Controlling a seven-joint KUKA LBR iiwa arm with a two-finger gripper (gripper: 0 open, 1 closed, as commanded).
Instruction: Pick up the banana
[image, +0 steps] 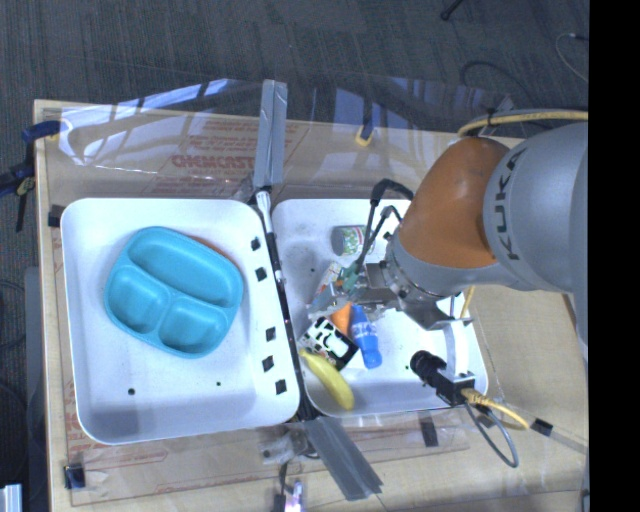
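Smooth curved yellow banana (331, 381) is lying at the right bin's (300, 225) front-left corner, touching a black-and-white block (328, 338). Gripper (352, 290) is hovering over clutter nearby; can't tell its state. Glossy blue divided tray (175, 290) is sitting in the left bin (100, 400).

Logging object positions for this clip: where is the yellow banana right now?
The yellow banana lies in the right white bin, near its front-left corner, just below the black-and-white patterned block and left of the blue bottle.
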